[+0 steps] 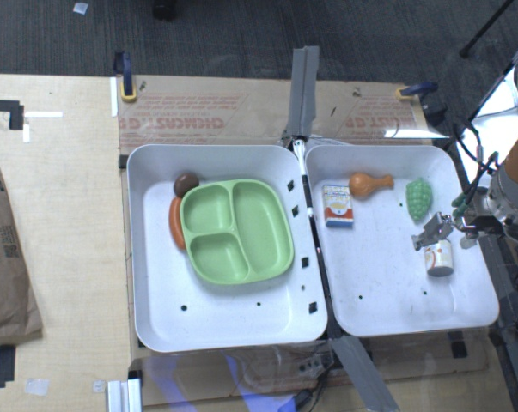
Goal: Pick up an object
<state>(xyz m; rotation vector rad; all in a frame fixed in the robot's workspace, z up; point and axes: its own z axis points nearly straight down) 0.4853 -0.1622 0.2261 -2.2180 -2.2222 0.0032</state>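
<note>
My gripper (448, 237) reaches in over the right side of the right bin (387, 307), and it is open. A small white can (440, 259) stands on the bin floor just below the fingers, not held. A green bumpy item (419, 198) lies a little up and left of the gripper. Further left in the same bin are an orange drumstick (370, 184) and a small white and blue box (338, 205).
The left bin (216, 316) holds a green divided plate (237, 230), with a brown round item (186, 184) and an orange sausage (176, 222) at the plate's left edge. A brown paper bag (5, 256) lies on the bench at far left.
</note>
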